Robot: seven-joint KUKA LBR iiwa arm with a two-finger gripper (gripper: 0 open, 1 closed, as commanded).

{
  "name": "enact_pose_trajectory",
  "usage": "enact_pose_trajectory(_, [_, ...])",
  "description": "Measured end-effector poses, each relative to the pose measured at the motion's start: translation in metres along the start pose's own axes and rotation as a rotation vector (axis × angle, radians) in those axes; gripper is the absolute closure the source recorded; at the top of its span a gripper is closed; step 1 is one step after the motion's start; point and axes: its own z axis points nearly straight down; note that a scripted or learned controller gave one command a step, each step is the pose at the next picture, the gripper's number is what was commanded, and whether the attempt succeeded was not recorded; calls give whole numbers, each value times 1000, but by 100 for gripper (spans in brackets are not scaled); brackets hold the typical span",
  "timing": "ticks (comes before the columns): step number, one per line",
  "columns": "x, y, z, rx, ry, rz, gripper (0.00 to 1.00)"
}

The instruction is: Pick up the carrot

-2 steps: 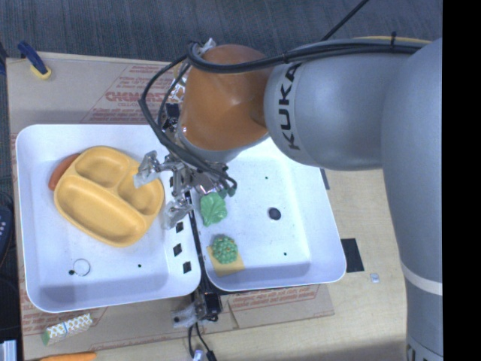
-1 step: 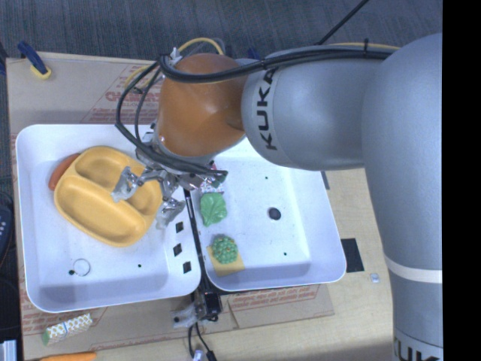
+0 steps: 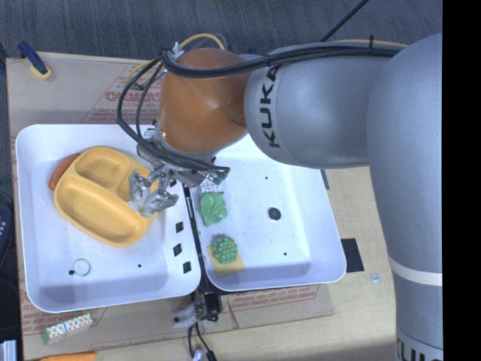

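Observation:
The carrot (image 3: 60, 173) is an orange piece lying in the left bin (image 3: 45, 277). It is tucked against the far-left edge of a yellow divided plate (image 3: 98, 194), which hides part of it. My gripper (image 3: 152, 192) hangs below the orange wrist band over the plate's right end, close to the wall between the two bins. It is well to the right of the carrot, with the whole plate between them. Nothing shows in its grasp.
The right bin (image 3: 301, 254) holds a green leafy toy (image 3: 213, 209) and a green broccoli piece on a yellow block (image 3: 225, 252). A small ring (image 3: 80, 267) lies in the left bin's near corner. The big grey arm covers the right side.

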Motion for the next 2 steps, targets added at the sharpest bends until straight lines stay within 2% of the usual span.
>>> enact_pose_trajectory(1, [45, 30, -101, 2, -1, -81, 100])
enact_pose_trajectory(2, [154, 8, -99, -1, 2, -302, 100])
